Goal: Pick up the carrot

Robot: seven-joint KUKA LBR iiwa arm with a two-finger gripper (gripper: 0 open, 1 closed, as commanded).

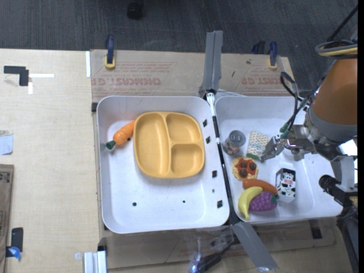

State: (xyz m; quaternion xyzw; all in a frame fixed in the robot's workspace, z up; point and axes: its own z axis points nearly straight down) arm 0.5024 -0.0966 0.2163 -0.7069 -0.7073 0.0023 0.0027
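Observation:
The orange carrot [121, 133] with a green stub lies in the left bin [165, 212], slanted against the left edge of a yellow divided plate [169, 144]. My gripper [273, 148] hangs over the middle of the right bin [301, 206], far to the right of the carrot, beside a pale checkered cracker [257, 143]. Nothing of the carrot is near it. The arm's grey body and orange band [338, 92] stand over the right bin's far right side.
The right bin holds a small round tin [234, 140], a pizza piece [245, 168], a sausage [260, 184], a banana [246, 201], purple grapes [263, 202] and a cow-print carton [286, 185]. A raised divider [216, 147] separates the bins.

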